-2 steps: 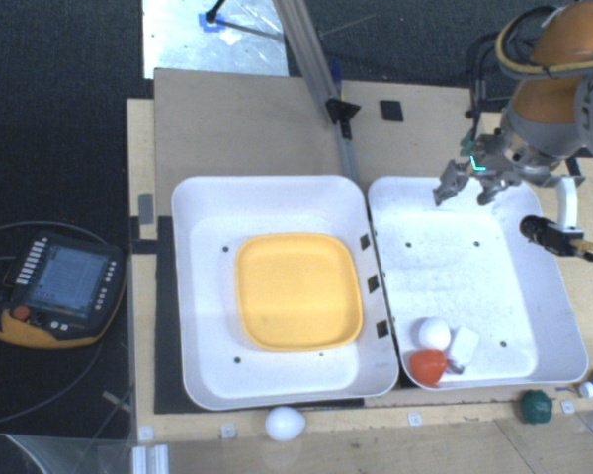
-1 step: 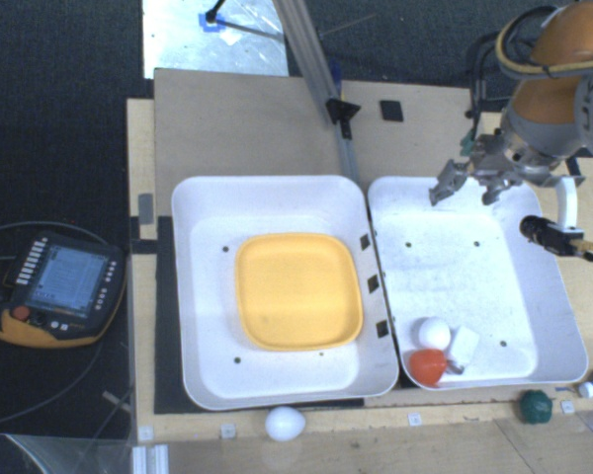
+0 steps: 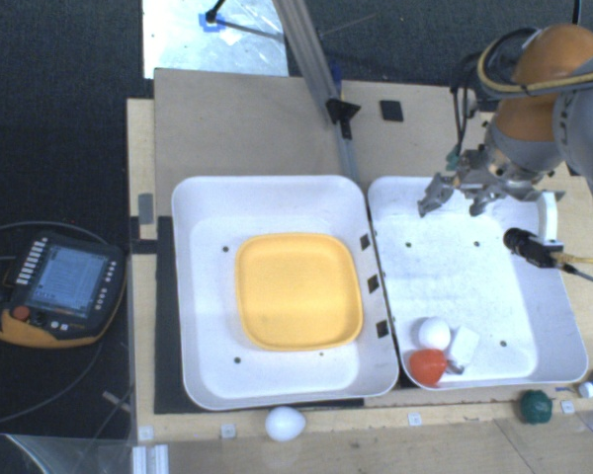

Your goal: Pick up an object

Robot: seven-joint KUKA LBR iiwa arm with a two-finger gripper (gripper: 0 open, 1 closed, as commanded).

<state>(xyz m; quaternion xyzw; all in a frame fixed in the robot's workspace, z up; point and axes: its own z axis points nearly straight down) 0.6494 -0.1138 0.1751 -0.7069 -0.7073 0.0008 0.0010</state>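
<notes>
My gripper (image 3: 459,199) hangs over the far edge of the right bin (image 3: 474,275), its two fingers spread apart with nothing between them. In that bin's near left corner lie a white ball (image 3: 434,334), a red-orange round object (image 3: 428,366) and a small white block (image 3: 465,346), close together. They are well below the gripper in the view. A yellow square plate (image 3: 299,289) lies in the middle of the left bin (image 3: 203,265).
A white egg-shaped object (image 3: 286,424) and a dark green ball (image 3: 535,406) lie on the bench in front of the bins. A teach pendant (image 3: 54,286) sits at the far left. A metal pole (image 3: 311,47) slants across the back.
</notes>
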